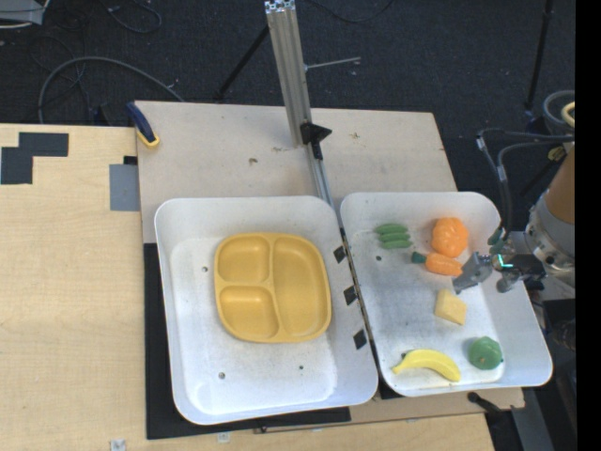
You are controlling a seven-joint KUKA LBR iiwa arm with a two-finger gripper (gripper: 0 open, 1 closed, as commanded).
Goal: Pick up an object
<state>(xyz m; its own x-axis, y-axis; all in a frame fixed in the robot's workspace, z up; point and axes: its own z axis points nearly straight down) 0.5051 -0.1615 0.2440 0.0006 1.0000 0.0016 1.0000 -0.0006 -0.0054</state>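
Observation:
The right bin (526,365) holds several toy foods: a green pod (393,236), an orange fruit (450,236), a carrot (443,264), a yellow cheese wedge (451,307), a banana (427,365) and a green round fruit (485,352). My gripper (490,276) reaches in over the bin's right side, just right of the carrot and above the cheese wedge. It is open, its fingers spread with nothing between them. One fingertip (472,274) lies close to the carrot's right end.
The left bin (178,365) holds a yellow divided plate (273,287). A metal post (291,73) rises behind the bins. Black clips (349,294) sit on the rims between the two bins. The arm (563,214) comes in from the right.

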